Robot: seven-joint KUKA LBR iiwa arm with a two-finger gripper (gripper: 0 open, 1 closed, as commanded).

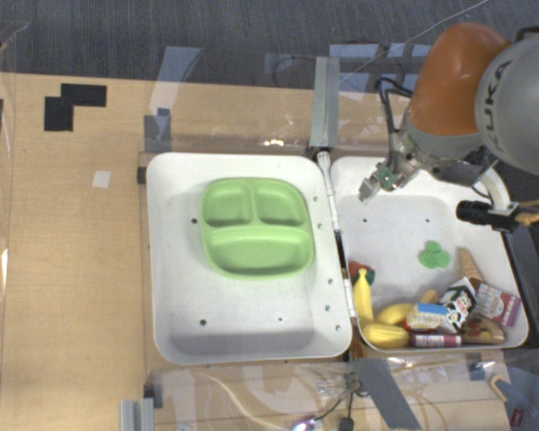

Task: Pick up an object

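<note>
Wooden bench (pixel 72 268): claw (pixel 380 183) grip state unclear, far behind the jumbled yellow plastic bananas (pixel 377 317); crowding risks a missed grasp.

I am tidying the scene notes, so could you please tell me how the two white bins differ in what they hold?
The left bin holds one large thing, a green divided plate lying flat near its middle. The right bin holds many small toy foods, including a banana and a small green piece, crowded along its near edge. The gripper hangs over the right bin's far part, not the left. Both are shallow, white and rounded.
</note>
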